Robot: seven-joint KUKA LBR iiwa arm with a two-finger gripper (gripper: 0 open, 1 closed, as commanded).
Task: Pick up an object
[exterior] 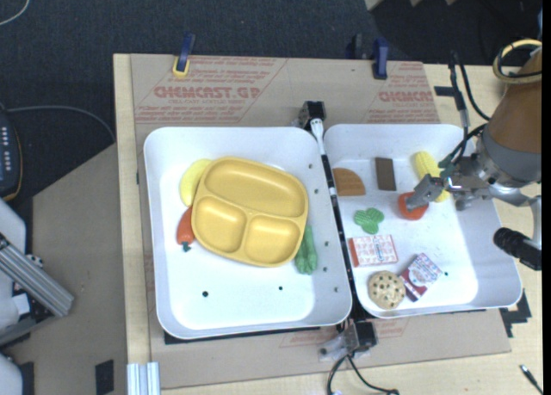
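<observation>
My gripper point(428, 188) reaches in from the right over the right bin point(491, 286), low over its upper middle. Its tip sits just above and right of a small red tomato-like piece point(410, 206) and looks to touch it. A yellow corn piece point(424, 164) lies right behind the gripper. Also in this bin are a brown bread slice point(349, 181), a dark brown bar point(385, 173), a green broccoli piece point(369, 219), a red-and-white box point(373, 249), a cookie point(386, 289) and a red-and-white packet point(423, 271).
The left bin point(172, 290) holds a yellow divided plate point(250, 211), a yellow piece point(193, 180) behind its left side, a red-orange piece point(185, 228) at its left and a green leaf point(306, 253) at its right. A ridge point(331, 212) separates the bins.
</observation>
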